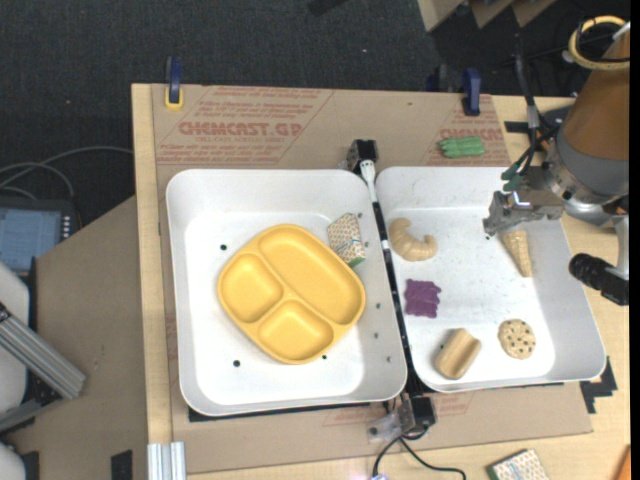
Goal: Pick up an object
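Cardboard-topped worktop (250, 128), right bin (570, 363): my gripper (503, 211) hovered beside cone (518, 251); jaws' state unclear. Approach step; next, descend squarely over cone.

Open floor of right bin (470, 268) between croissant (411, 240), probably unobstructed, and cookie (516, 338).

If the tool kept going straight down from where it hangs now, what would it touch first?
Most likely bare floor of the right bin, near its back right part. The tool hangs just left of the cone-shaped piece, so it might brush that instead; depth is hard to judge from this slanted view.
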You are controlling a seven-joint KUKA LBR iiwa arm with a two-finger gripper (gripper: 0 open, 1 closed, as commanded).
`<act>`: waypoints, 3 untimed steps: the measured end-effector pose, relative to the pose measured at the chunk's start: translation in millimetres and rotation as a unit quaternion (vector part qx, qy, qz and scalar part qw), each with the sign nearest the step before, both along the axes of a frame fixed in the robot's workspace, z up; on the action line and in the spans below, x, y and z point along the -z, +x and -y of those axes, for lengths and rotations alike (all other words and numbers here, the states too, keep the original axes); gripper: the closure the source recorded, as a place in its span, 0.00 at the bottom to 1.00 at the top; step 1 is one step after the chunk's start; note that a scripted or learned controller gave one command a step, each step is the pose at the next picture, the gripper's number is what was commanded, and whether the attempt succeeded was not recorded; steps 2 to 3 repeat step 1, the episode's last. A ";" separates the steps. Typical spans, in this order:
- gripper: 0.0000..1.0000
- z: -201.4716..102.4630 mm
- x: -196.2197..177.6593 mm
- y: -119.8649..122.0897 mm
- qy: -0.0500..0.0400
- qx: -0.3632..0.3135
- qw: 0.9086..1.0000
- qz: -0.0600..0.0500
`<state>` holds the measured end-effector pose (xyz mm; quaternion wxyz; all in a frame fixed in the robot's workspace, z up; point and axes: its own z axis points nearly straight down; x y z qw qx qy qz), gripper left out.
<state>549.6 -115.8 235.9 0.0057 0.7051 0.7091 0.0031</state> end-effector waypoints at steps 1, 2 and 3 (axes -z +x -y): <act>1.00 -24.6 125.8 36.8 0.003 0.002 1.000 -0.003; 1.00 -24.6 125.8 36.8 0.003 0.002 1.000 -0.003; 1.00 -24.6 125.8 36.8 0.003 0.002 1.000 -0.003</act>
